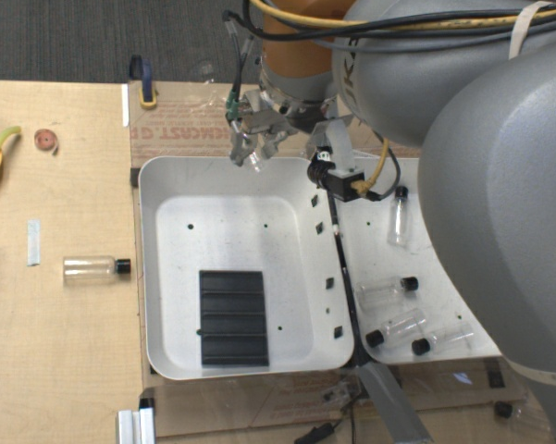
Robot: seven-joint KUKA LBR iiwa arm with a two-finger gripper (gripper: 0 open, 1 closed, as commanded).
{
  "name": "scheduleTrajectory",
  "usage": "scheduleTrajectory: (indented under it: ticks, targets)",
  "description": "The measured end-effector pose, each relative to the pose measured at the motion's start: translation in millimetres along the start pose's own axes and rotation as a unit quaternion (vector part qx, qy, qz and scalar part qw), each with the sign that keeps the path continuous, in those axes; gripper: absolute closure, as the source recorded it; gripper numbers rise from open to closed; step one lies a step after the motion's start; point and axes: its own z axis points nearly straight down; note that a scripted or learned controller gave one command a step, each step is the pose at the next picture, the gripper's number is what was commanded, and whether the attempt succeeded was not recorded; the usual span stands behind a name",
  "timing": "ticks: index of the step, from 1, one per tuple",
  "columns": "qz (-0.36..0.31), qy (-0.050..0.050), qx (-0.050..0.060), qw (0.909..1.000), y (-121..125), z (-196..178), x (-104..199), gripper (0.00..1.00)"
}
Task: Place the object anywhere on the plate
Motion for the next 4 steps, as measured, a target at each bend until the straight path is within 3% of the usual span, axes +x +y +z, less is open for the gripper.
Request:
scheduleTrajectory:
  ticks: [1,2,3,4]
  targets:
    - [0.000,0.000,0.000,1.0000,0.1,-0.3,0.0,0.00]
    - [0.016,0.000,0.000,0.9999,-57.9,-79.0,-49.2,0.00]
    - [-0.091,0.000,-0.001,0.9959,-83.9,-161.5,-133.1,0.00]
    - [-0.030,0.000,-0.001,0.9995,-154.2,-198.6,-182.3,0.00]
